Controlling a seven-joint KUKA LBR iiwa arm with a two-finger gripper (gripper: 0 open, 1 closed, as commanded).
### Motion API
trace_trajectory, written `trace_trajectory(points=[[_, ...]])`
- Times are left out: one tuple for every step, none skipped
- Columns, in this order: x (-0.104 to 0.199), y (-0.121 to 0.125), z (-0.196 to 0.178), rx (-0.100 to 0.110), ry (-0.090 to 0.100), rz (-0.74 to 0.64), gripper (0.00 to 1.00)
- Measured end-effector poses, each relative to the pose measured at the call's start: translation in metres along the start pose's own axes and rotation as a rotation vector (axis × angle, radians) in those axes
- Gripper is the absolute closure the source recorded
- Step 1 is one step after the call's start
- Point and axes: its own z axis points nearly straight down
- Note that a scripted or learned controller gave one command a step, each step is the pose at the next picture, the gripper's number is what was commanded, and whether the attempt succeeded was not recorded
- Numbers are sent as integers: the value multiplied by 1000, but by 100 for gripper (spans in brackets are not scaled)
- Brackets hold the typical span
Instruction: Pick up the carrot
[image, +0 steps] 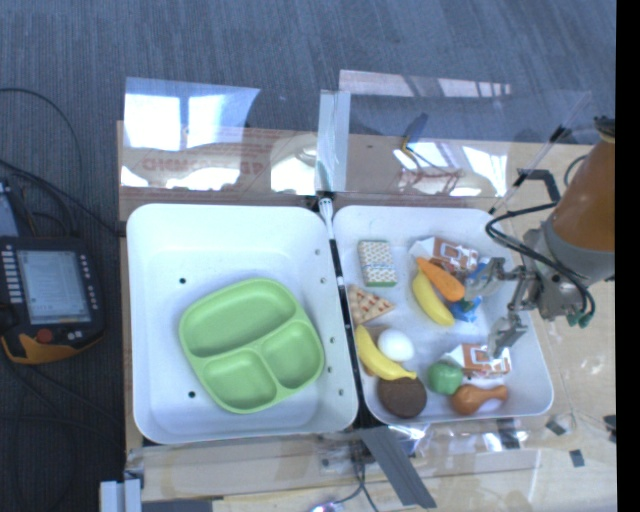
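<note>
1. Camera view shows the small orange plastic carrot (441, 279) lying in the right white bin (540, 400), touching a yellow plastic banana (432, 301).
2. Just beside it hangs the grey two-finger gripper (497, 300), seemingly poised to descend; whether it grips anything I cannot tell.

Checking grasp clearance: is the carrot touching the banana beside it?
Touching. The camera view shows the carrot lying across the upper end of the yellow banana, no gap between them, in the right bin.
</note>
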Motion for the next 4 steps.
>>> trace_trajectory(points=[[-55, 24, 74, 1, -6, 36, 0], [-20, 92, 93, 5, -15, -155, 0], [-3, 103, 92, 5, -21, -127, 0], [-80, 92, 93, 3, -16, -177, 0]])
